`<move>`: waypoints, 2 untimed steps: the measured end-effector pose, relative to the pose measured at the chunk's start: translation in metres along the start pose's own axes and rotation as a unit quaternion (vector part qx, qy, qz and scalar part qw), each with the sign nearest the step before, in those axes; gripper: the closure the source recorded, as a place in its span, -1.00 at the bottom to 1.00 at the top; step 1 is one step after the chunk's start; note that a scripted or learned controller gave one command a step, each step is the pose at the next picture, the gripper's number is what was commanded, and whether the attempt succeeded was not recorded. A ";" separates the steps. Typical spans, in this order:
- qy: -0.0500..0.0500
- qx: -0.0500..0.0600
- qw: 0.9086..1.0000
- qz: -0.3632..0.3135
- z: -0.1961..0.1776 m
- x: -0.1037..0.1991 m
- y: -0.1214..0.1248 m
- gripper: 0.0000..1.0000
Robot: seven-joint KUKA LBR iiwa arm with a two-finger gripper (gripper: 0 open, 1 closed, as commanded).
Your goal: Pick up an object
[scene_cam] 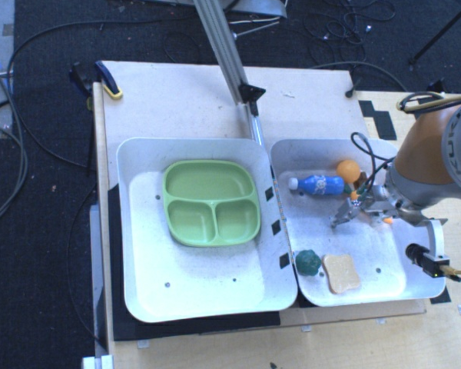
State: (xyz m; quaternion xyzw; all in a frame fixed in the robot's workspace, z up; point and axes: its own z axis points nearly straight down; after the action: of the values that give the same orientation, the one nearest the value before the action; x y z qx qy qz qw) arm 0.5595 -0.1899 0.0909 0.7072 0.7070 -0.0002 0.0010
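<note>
In the right bin (384,283), the gripper (346,217) hangs below the bottle (319,184). Whether its grip is closed, I cannot tell. A tray (212,202) lies left.

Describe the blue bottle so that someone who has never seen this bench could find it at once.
Look in the right-hand white bin, at its far end. The blue bottle lies there on its side, white cap pointing toward the left bin, with an orange ball at its other end. It is the only blue, long thing; the green lump and tan slice lie at the near end.
</note>
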 end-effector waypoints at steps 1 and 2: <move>-0.002 -0.003 1.000 0.000 -0.014 -0.001 0.002 1.00; 0.000 -0.001 1.000 -0.002 -0.059 0.005 0.006 1.00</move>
State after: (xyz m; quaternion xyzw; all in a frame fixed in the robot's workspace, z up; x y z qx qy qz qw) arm 0.5657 -0.1844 0.1498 0.7061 0.7081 0.0007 0.0015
